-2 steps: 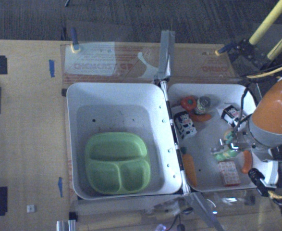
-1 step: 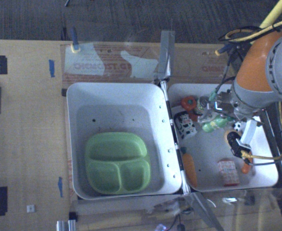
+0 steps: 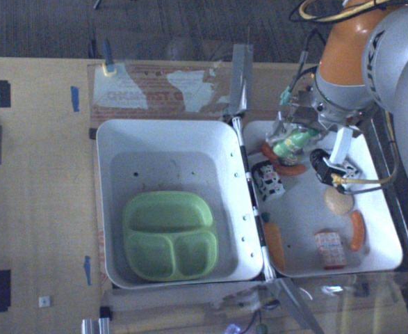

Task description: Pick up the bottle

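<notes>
The bottle [image 3: 292, 143] lies on its side at the back of the right bin [image 3: 381, 256] — directly beneath the arm's wrist, poised for a grasp — though I cannot tell the jaws' state.

Not much readable here tbh. Arm casing [image 3: 398, 54] top right has dark lettering on grey shell, cut off by frame edge, can't make out letters. Printed sheet [image 3: 163, 89] behind left bin has faded reddish lettering, too washed out to read. Small red packet [image 3: 329, 248] in right bin has print on it, too tiny to read.
</notes>
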You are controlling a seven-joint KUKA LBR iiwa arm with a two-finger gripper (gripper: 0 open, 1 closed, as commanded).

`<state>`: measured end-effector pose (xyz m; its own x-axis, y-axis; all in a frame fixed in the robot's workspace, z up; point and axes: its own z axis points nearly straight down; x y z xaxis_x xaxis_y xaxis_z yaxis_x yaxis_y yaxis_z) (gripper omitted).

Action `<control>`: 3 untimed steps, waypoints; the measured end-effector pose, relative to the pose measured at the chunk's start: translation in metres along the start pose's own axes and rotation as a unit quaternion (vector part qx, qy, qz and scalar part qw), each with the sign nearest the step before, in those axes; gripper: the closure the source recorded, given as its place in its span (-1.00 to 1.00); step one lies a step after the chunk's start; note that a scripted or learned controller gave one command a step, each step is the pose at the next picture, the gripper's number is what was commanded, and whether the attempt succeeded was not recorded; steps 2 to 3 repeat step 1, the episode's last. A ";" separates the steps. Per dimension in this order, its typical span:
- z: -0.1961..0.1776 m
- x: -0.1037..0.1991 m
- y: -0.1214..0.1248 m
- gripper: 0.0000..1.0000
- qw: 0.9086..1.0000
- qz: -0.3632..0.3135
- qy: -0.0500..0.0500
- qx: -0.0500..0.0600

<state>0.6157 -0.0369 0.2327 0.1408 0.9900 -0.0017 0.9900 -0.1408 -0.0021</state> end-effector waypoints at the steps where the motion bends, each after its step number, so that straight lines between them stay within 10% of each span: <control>1: 0.050 -0.034 0.041 1.00 0.995 0.100 0.000 0.001; 3: 0.050 -0.034 0.041 1.00 0.995 0.100 0.000 0.001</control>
